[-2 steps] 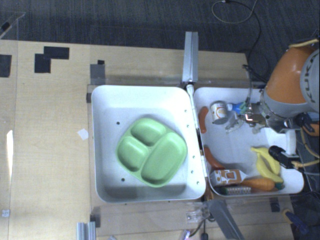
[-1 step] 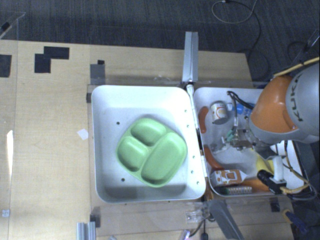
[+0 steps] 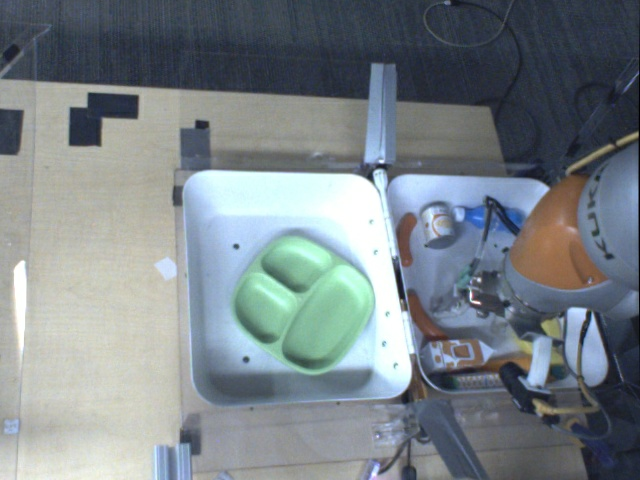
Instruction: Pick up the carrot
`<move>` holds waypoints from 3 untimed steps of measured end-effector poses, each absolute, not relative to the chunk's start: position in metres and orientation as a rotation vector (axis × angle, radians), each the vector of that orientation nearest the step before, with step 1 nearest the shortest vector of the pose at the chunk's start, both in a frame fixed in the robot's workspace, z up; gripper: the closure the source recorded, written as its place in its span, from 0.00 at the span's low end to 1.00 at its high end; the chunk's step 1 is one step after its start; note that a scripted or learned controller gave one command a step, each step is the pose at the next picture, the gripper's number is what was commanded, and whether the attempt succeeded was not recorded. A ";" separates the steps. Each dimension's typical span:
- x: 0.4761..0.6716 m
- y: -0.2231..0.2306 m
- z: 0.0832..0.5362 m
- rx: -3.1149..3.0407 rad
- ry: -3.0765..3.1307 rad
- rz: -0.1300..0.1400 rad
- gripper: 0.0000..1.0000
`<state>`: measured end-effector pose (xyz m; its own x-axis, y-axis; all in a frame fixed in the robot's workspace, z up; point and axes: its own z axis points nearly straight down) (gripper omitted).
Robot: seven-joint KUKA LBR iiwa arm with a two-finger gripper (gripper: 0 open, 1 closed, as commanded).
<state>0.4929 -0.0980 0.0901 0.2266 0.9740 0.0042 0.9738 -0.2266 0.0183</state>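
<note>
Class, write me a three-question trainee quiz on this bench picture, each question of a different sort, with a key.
1. True or false: the green three-compartment plastic plate lies in the right white bin.
2. Which thing lies nearest the divider between the bins? A) the silver metal can B) the long orange carrot C) the blue object
3. Fill in: the grey arm with the orange band hangs over the ____ white bin.

Key: 1 false, it lies in the left white bin. 2 B. 3 right.
</note>
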 end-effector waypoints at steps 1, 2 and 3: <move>0.496 -0.098 0.102 2.445 1.946 0.031 1.00; 0.500 -0.075 0.185 2.244 2.192 0.006 1.00; 0.488 -0.135 0.251 2.406 2.012 0.005 1.00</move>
